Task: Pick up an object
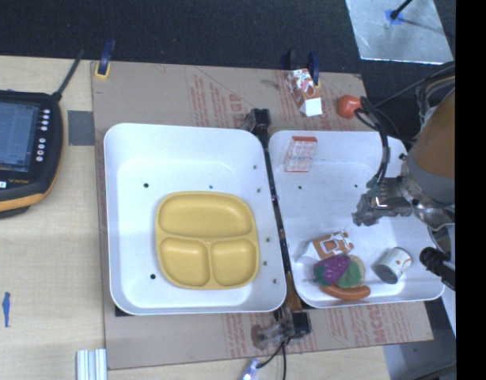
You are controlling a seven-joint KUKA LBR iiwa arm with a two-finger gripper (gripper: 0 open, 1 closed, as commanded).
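The right bin [338, 182] holds several small things. A flat orange-and-white packet [300, 153] lies near its far edge. Along the near edge sit a small brown-and-white carton [332, 245], purple grapes [332, 270] against a green piece [355, 274], an orange sausage [346, 293] and a grey-white can [392, 264] on its side. My gripper [373, 209] hangs over the bin's right part, above the can and apart from it, with nothing seen between its fingers.
The left bin [132, 172] carries a yellow divided plate [206, 238]. Beyond the bins, on the cardboard, stand a small carton [304, 90] and a red ball [348, 105]. A teach pendant [17, 149] rests at the far left.
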